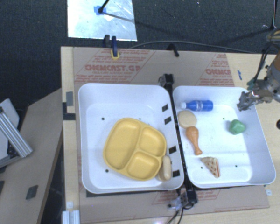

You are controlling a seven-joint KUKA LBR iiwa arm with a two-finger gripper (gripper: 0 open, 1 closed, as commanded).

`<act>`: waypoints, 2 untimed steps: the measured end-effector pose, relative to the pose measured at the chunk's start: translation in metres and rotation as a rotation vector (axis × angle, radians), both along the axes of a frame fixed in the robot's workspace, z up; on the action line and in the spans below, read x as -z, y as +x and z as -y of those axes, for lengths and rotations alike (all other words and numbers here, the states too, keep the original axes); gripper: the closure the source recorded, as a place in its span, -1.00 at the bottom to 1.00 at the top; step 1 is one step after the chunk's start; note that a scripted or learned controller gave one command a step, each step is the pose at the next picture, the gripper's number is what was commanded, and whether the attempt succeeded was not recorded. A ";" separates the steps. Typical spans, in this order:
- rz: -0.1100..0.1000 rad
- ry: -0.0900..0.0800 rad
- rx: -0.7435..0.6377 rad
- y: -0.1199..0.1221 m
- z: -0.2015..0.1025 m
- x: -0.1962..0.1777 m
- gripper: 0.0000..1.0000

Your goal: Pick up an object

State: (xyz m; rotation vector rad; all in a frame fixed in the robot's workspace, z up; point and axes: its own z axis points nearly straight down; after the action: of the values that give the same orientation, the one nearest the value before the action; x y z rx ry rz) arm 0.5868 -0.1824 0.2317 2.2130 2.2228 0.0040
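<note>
The right bin (259, 167) holds a blue bottle (198, 106) lying on its side, a round beige piece (187, 119), a toy chicken drumstick (193, 139), a pizza-slice toy (211, 166) and a green lump (236, 126). In the left bin (91, 125) lies a yellow divided tray (133, 148) with a small bread-like piece (165, 167) at its right edge. My gripper (245, 101) hangs over the right bin's far right rim, above and right of the green lump, with nothing visibly in it.
The arm (277, 80) enters from the right edge over the bench. A central divider with black clips (170, 120) separates the bins. Cables and a clamp (113, 45) lie behind the bins on cardboard.
</note>
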 end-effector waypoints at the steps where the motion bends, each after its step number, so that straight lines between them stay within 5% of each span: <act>1: -0.003 0.003 -0.005 -0.009 -0.058 -0.006 1.00; 2: -0.002 0.004 -0.006 -0.005 -0.114 -0.013 1.00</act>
State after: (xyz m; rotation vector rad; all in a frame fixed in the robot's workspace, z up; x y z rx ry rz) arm 0.5817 -0.0683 0.2452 2.2093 2.2323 0.0055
